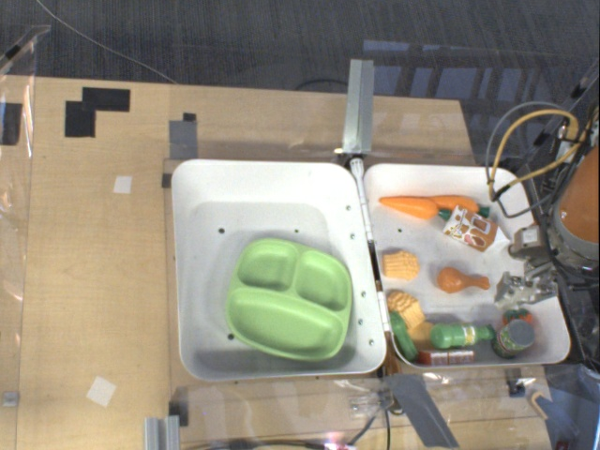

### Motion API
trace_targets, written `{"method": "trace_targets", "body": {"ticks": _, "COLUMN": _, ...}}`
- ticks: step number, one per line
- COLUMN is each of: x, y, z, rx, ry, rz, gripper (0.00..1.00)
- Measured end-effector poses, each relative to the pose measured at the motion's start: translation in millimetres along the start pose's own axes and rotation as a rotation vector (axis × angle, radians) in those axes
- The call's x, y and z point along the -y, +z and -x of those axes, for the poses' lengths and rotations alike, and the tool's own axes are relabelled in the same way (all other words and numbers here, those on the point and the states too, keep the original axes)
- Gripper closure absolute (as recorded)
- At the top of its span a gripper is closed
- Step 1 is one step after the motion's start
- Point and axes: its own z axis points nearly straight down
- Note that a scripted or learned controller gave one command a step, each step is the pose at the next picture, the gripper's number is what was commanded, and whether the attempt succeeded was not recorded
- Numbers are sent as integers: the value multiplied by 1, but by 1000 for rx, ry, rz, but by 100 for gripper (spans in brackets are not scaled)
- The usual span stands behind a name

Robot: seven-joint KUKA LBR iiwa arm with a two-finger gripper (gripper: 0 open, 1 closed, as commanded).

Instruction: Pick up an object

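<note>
The bench (112, 279) carries two shallow white bins side by side, their inner walls touching along a metal divider.

The left bin (202, 204) holds one item: a green divided plate (291, 298) with three compartments. It lies toward the bin's near edge, slightly closer to the right wall, and sits a little askew to the bin walls.

The right bin (422, 181) holds a group of small items, any of which may serve as the object to pick up:

- An orange carrot (417, 207) lies lengthwise near the far edge, its green end pointing right.
- A small printed carton (468, 229) lies just beside the carrot's green end, tilted.
- A yellow waffle-like piece (400, 266) lies against the left wall, about midway along it.
- An orange drumstick-shaped piece (459, 279) lies near the middle of the bin.
- A second yellow textured piece (405, 305) lies toward the near left corner, with a green vegetable piece (403, 337) touching it at the corner.
- A green bottle (461, 335) lies on its side along the near edge, with a red strip (448, 355) just beside it against the near wall.
- A small round can (515, 337) stands in the near right corner.

The arm (577, 214) enters over the right wall of the right bin. The gripper (525, 289) is near the right wall, just above the can and well apart from the drumstick-shaped piece. Whether its pincer stands wide or narrow cannot be told; nothing is seen held in it.
</note>
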Motion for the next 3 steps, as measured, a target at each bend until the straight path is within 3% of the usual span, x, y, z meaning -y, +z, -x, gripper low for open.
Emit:
{"method": "trace_targets", "body": {"ticks": 1, "x": 69, "y": -104, "z": 71, "rx": 3, "ry": 47, "rz": -11, "gripper": 100}}
{"method": "trace_targets", "body": {"ticks": 2, "x": 154, "y": -132, "z": 34, "rx": 2, "ry": -71, "rz": -3, "gripper": 100}}
{"method": "trace_targets", "body": {"ticks": 3, "x": 151, "y": -3, "z": 35, "rx": 6, "ry": -229, "rz": 10, "gripper": 100}}
